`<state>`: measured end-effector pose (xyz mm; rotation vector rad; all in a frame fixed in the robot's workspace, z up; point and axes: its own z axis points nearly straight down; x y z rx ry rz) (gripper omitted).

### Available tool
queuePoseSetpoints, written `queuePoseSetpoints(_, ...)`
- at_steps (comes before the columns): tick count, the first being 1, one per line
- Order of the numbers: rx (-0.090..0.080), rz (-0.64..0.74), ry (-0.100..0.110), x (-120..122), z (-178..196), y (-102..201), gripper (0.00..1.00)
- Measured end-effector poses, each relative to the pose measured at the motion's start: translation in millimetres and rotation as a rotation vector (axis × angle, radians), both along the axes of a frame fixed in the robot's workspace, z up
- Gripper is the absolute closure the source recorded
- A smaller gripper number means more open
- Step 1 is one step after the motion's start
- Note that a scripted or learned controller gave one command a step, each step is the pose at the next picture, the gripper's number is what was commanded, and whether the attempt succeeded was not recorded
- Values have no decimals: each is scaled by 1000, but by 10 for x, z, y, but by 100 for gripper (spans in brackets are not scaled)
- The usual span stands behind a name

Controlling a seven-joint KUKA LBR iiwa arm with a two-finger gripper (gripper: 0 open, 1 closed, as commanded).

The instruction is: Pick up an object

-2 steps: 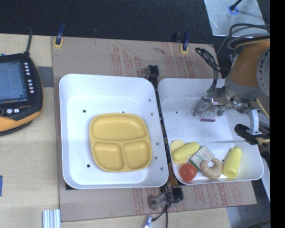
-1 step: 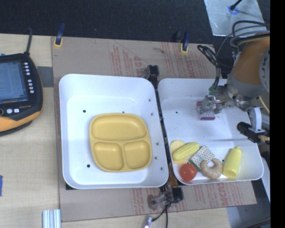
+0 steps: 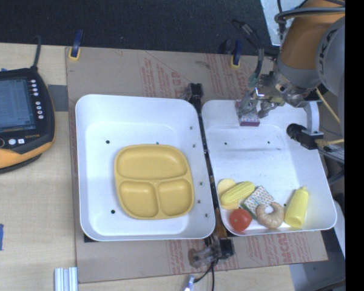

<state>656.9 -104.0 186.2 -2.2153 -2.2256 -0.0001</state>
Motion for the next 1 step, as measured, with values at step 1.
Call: queuePoseSetpoints(1, -1, 0, 1, -4, 412, 632, 100)
